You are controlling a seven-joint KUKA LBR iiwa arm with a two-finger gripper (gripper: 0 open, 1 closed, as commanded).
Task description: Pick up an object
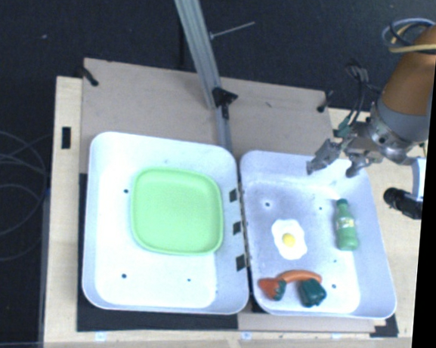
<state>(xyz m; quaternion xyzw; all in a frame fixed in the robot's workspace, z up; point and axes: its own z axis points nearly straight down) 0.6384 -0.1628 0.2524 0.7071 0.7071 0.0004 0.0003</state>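
My gripper [335,164] hangs over the far edge of the right bin [366,296], open, with nothing between its two fingers. Below it and to the right, a green bottle [345,224] lies in that bin. A fried egg [289,238] sits near the bin's middle. Along the near side lie an orange sausage [300,277], a red-orange piece [272,288] and a dark teal piece [312,292]. The gripper stands apart from all of them.
The left bin [99,273] holds a light green square plate [177,210]. A grey metal pole [201,43] slants from the top down to the gap between the bins. The grey arm with its orange band [410,76] comes in at the upper right.
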